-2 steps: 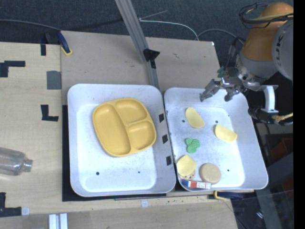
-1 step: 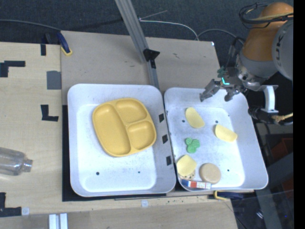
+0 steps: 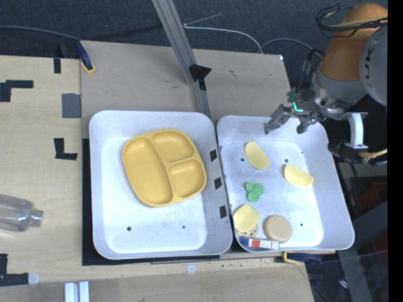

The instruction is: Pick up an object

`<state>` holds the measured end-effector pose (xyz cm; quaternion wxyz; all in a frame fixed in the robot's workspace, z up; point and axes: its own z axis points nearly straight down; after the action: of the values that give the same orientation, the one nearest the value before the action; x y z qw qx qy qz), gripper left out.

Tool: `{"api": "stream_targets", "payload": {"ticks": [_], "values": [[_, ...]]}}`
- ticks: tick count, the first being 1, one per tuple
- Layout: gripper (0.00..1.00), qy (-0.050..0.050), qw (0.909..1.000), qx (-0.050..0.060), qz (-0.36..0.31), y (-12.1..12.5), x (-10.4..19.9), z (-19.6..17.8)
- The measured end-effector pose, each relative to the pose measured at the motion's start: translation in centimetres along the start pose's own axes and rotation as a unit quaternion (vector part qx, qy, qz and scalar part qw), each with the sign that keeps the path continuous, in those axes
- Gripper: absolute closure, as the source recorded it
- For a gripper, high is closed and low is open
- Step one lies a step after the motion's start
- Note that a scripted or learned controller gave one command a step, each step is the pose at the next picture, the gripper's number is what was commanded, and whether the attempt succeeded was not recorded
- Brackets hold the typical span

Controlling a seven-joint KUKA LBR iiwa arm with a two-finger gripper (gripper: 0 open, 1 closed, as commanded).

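Observation:
My gripper [image 3: 286, 126] hangs open over the far edge of the right bin [image 3: 334, 187], with nothing between its two dark fingers [image 3: 272, 124]. Just below it in the bin lies a yellow oval piece [image 3: 257, 155], and a yellow wedge [image 3: 298, 175] sits to the right of that. Nearer the front are a small green item [image 3: 254, 191], a yellow round piece [image 3: 246, 219], a tan round piece [image 3: 278, 228] and a flat red-and-white packet [image 3: 259, 243]. None of them touches the gripper.
The left bin [image 3: 107, 219] holds a yellow divided plate [image 3: 165, 167]. A slanted metal pole [image 3: 179, 36] crosses the bench behind the bins. A clear bottle [image 3: 19, 212] lies at the far left. Cables trail by the arm [image 3: 346, 55] on the right.

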<state>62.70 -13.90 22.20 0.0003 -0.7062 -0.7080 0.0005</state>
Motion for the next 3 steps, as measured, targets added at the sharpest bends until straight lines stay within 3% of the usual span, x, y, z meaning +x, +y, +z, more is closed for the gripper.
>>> {"api": "stream_targets", "payload": {"ticks": [1, 2, 3], "values": [[0.00, 0.000, 1.0000, 0.000, 0.000, 0.0, 0.0, 0.0], [0.00, -0.001, 1.0000, -0.004, 0.001, -0.3, -2.2, -7.0], [0.00, 0.000, 1.0000, 0.003, 0.003, -2.8, -4.9, -1.7]]}}
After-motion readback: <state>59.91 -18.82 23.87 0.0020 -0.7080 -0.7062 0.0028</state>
